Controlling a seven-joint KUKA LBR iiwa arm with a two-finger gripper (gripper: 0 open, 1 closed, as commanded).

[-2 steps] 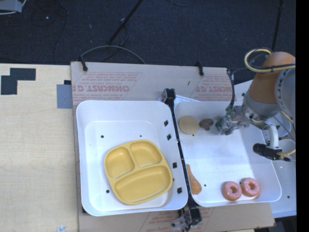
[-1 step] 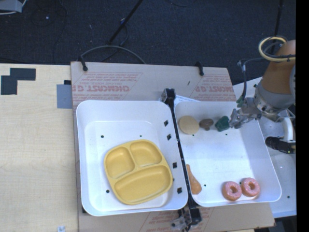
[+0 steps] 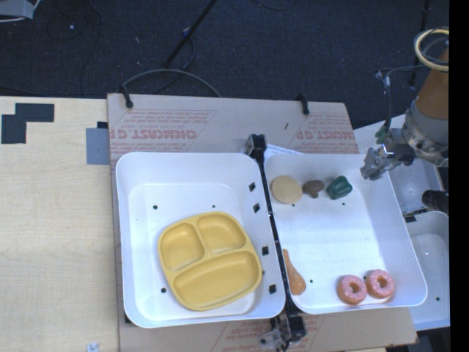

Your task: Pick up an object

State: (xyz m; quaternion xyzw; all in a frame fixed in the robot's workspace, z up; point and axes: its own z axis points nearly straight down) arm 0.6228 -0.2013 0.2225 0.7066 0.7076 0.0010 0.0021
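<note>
Tool [image 3: 375,161] hung at the right bin's [image 3: 410,270] far right corner; its open-or-closed state could not be told.
Arm cut off at the frame's right edge. Right bin held a tan disc [image 3: 286,190], brown piece [image 3: 314,188] and green piece [image 3: 338,188] along its far edge, two pink donuts [image 3: 366,287] near corner, an orange item [image 3: 293,273] by the divider. Yellow tray [image 3: 210,259] lay in the left bin [image 3: 139,196].

The arm [image 3: 432,86] is cut off at the right edge; its gripper [image 3: 375,162] is too small to read.
</note>
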